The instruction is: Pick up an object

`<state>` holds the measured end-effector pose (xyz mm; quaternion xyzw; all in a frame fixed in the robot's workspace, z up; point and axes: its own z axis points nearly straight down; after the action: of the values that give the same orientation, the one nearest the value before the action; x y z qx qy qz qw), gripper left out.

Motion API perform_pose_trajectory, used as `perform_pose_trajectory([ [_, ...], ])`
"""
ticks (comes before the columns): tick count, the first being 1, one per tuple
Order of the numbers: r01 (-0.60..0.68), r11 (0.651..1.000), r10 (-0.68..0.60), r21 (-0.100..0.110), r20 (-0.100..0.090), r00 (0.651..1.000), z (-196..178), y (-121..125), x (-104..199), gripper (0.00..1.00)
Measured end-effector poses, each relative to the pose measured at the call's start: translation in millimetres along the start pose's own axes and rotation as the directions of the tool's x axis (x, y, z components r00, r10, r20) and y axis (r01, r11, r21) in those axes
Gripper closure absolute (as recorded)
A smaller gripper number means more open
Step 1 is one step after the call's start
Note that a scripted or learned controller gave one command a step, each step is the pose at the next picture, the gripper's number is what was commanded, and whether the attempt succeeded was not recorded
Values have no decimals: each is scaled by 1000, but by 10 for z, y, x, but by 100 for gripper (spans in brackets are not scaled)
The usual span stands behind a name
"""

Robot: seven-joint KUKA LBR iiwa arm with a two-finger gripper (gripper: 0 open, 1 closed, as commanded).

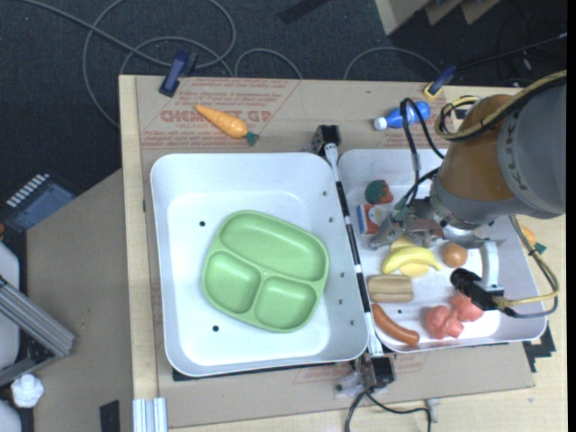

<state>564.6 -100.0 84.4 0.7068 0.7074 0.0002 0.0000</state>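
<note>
Tool (396, 228) low in right bin (513, 331), jaw state cannot be told. Toy banana (410, 260) lies just at its 5 o'clock, long axis 3-to-9; nearest candidate.

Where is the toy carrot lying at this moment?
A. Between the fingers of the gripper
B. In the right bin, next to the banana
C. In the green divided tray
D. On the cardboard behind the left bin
D: the toy carrot lies on the cardboard, outside the rim of the left bin.
</note>
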Motion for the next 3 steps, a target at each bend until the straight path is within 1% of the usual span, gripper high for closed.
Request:
perform_pose_trajectory([
  [1, -2, 1000, 2, 3, 0, 1000, 1, -308, -138, 0],
  [2, -3, 1000, 3, 0, 0, 1000, -100, -301, -134, 100],
  [3, -3, 1000, 3, 0, 0, 1000, -98, -302, -134, 0],
])
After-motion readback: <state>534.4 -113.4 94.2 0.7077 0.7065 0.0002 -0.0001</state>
